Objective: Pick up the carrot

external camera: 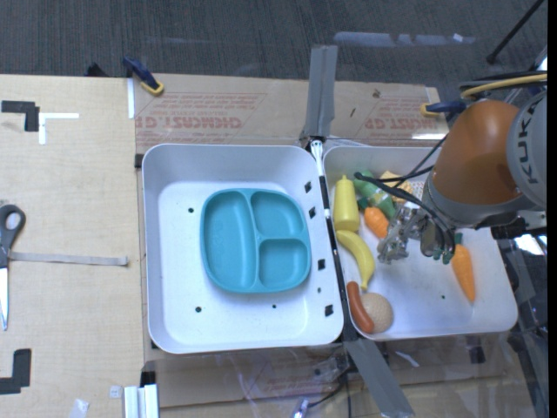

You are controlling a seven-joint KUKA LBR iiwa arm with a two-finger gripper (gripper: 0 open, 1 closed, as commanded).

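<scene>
Egg [376, 310] and sausage [358, 308] lie at 6 o'clock in the right bin [487, 320], beside a banana [358, 253]. Gripper [402, 239] hangs mid-bin; finger state cannot be told. Carrot [465, 272] lies at its 3 o'clock, apart, near the right wall. Left bin [165, 320] holds a teal tray [256, 239]. Scissors [7, 233] rest on the counter [70, 320] at 9 o'clock.

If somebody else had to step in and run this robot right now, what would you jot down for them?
Gripper: low over the right bin, nothing visibly between its fingers.
Carrot: lying in the right bin, on the arm's side of the gripper, apart from it. A second orange piece lies next to the banana.
Left bin: holds the blue divided plate.
Done: nothing lifted yet.
Left: grasp the carrot and raise it.
</scene>
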